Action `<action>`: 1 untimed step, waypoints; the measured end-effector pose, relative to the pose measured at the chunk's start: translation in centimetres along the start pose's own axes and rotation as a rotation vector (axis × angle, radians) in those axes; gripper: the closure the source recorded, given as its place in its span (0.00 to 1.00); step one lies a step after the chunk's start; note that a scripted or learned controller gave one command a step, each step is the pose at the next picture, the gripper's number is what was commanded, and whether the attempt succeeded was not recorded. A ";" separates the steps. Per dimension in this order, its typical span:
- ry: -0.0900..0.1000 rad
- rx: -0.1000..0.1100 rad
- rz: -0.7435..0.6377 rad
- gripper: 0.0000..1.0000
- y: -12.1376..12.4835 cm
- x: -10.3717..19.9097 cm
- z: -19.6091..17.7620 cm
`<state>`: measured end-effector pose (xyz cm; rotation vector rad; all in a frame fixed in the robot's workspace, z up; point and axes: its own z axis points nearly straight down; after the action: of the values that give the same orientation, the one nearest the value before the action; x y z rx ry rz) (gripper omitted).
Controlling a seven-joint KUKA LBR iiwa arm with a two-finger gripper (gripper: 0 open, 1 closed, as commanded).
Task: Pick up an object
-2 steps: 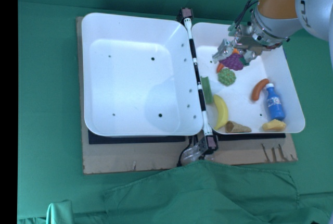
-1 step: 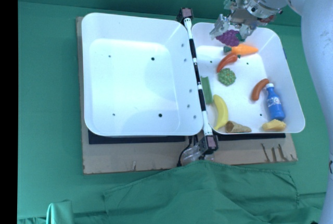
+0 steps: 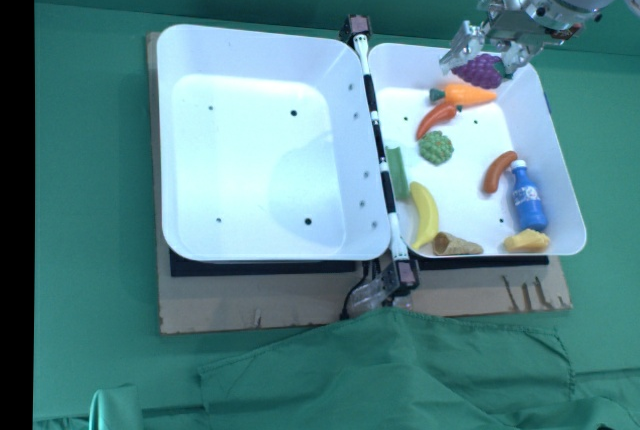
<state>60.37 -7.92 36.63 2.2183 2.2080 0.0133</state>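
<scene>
My gripper (image 3: 487, 61) hangs over the far edge of the right bin (image 3: 560, 180). A bunch of purple grapes (image 3: 480, 71) sits between its two fingers, and the fingers are shut on it. The grapes appear lifted off the bin floor, just above an orange carrot (image 3: 468, 95). The arm's grey wrist and orange band enter from the top right corner.
In the right bin lie a red chili (image 3: 435, 118), green broccoli (image 3: 436, 148), a cucumber (image 3: 399, 173), a banana (image 3: 426, 214), a sausage (image 3: 499, 171), a blue bottle (image 3: 526, 199), a cone (image 3: 456, 243) and a yellow piece (image 3: 527, 240). The left bin (image 3: 170, 48) adjoins it.
</scene>
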 end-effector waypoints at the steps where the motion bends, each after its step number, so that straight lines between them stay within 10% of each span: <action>1: 0.000 0.007 0.000 1.00 1.0 -1.1 -0.9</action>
<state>61.32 -9.05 37.54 2.2215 2.2114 0.0051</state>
